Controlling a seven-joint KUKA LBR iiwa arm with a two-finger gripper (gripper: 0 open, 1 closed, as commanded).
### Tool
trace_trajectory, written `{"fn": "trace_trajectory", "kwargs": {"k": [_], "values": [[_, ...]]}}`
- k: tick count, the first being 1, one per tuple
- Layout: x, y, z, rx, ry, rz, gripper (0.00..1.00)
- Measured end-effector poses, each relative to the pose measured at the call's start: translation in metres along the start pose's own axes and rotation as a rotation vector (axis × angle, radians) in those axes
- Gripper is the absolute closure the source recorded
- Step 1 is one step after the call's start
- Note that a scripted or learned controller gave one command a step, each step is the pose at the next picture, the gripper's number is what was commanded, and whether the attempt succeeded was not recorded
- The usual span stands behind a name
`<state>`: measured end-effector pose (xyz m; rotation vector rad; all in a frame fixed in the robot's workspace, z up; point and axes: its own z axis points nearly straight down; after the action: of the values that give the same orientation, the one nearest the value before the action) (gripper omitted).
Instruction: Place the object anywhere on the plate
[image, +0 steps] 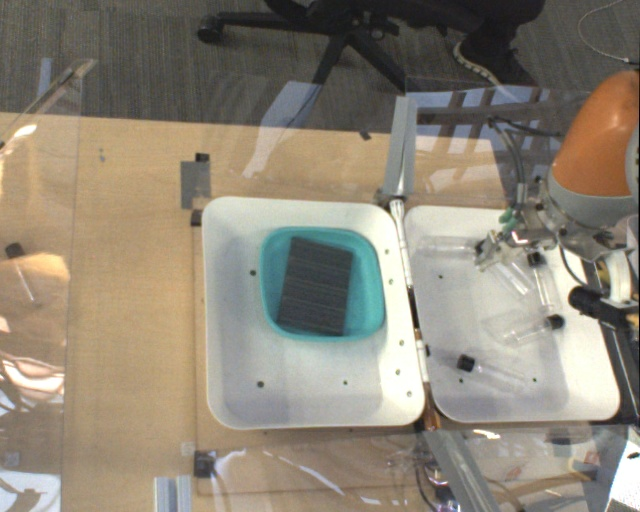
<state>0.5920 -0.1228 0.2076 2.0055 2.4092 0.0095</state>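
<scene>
Nearest the lens, the counter is carrying both bins. The dark ribbed block is already lying on the teal plate, well left of the tool, whose grip I cannot tell. Likely next: retreating clear.

Single fixed cam, mounted above the counter, looking down at a slant. Mid-range: both white bins fit in frame, left bin and right bin. Floor strip along top edge. Arm enters from frame right.
</scene>
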Motion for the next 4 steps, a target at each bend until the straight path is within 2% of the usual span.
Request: {"fn": "trace_trajectory", "kwargs": {"k": [1, 2, 3, 4], "values": [[0.000, 0.000, 0.000, 0.000, 0.000, 0.000, 0.00], [0.007, -0.060, -0.113, -0.001, -0.003, -0.033, 0.00], [-0.053, -0.112, -0.128, -0.001, -0.005, 0.041, 0.00], [-0.064, -0.115, -0.176, -0.001, -0.006, -0.099, 0.00]]}}
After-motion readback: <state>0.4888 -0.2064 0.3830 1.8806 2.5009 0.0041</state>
